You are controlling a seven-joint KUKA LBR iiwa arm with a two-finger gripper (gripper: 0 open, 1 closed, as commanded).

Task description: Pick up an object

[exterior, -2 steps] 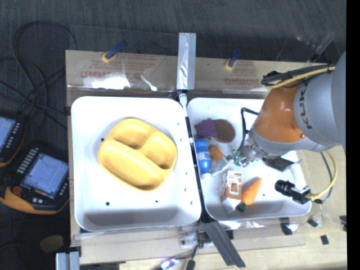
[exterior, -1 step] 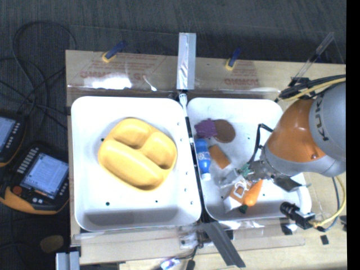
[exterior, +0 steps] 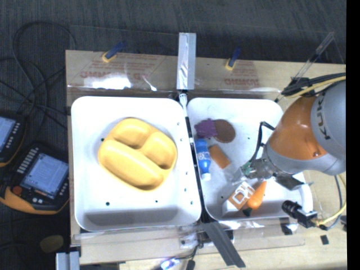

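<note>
Over the right bin (exterior: 236, 107) we see the arm reaching in from the right, its orange band and grey wrist bent down toward the bin's near right part. The claw (exterior: 251, 172) sits low under that wrist, above the bin floor; we cannot tell whether it is released or clenched, since the wrist hides most of it.

Just below the claw lies an orange carrot-shaped piece (exterior: 256, 194), tilted, and touching it on the left is a small white box with brown marks (exterior: 240, 196). We cannot tell whether the claw touches either of them. To the claw's left lies an orange block (exterior: 220, 156), and further left a blue and white bottle (exterior: 202, 159) lies along the bin's left wall. Up and to the left of the claw sit a purple object (exterior: 206, 128) and a brown round object (exterior: 224, 131), touching one another.

Well to the claw's left, in the left bin (exterior: 84, 207), a large yellow lumpy object (exterior: 138, 152) lies in the middle.
</note>
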